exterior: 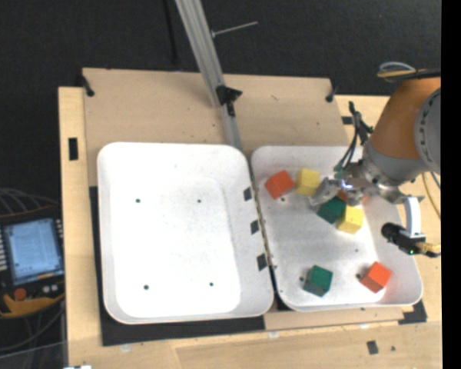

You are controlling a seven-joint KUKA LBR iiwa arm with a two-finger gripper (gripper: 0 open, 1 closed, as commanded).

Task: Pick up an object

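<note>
The right bin (pixel 292 237) holds several small cubes. An orange cube (pixel 279 184) and a yellow cube (pixel 308 181) lie near its far edge. A green cube (pixel 332 209) and a yellow cube (pixel 352 219) sit together in the middle. Another green cube (pixel 318 280) and an orange cube (pixel 376 276) lie near the front edge. My gripper (pixel 335 192) hangs low over the middle pair, just above the green cube, with the wrist rising to the right. The cubes and the wrist hide how its tips stand.
The left bin (pixel 173 229) lies beside the right one. A slanted metal post (pixel 203 44) rises behind the bins. A tablet device (pixel 27 252) sits off the bench at the left. Cables trail from the wrist at the right.
</note>
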